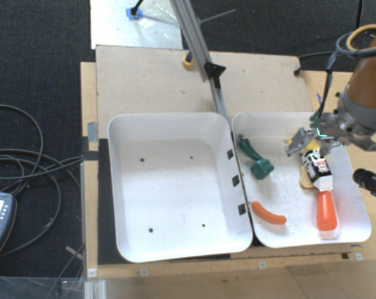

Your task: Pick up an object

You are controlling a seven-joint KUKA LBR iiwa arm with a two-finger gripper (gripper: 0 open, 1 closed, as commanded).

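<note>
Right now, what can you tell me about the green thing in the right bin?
The green object looks like a small toy tool of dull plastic: a slim dark green shaft running from the upper left to a chunkier, lighter teal head at the lower right. It lies flat on the floor of the right bin, close to the divider wall, apart from the orange sausage-shaped piece below it. Nothing touches it.

In the right bin (pixel 362 226) lay what I could pick from. A dark green tool (pixel 255 159) with a blocky head lay slantwise near the bin's left wall. Nearer the front edge, an orange sausage-shaped piece (pixel 269 213) rested almost flat, slightly tilted. Along the right side stood out an orange bottle (pixel 326 210) with a white cap, lying lengthwise. Just above it sat a small black, white and tan cluster (pixel 313 166), too jumbled to make out.
</note>
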